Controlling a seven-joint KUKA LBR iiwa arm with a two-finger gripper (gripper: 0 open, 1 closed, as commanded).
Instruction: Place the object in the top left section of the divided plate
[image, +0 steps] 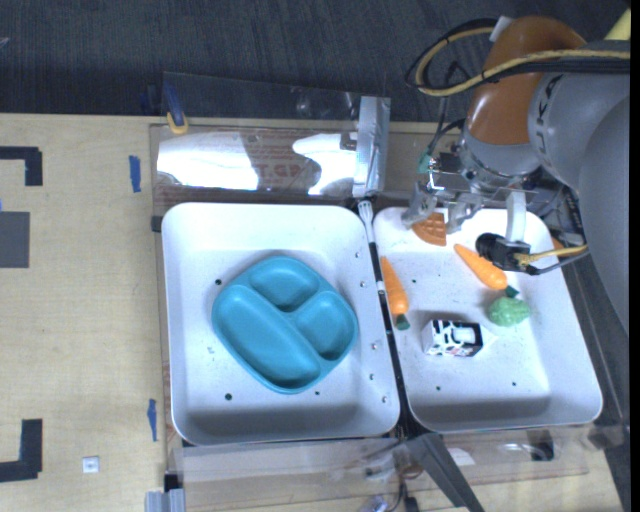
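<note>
Your claw (447, 208) sits low at the right bin's far-left corner, jaws apart straddling the orange piece (432, 231), because that's the pick; divided plate (285, 322) waits in the left bin.

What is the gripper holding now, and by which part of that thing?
It cannot be told. The gripper hangs at the back of the right bin, right over a small orange piece, but no grasp of it is visible.
</note>
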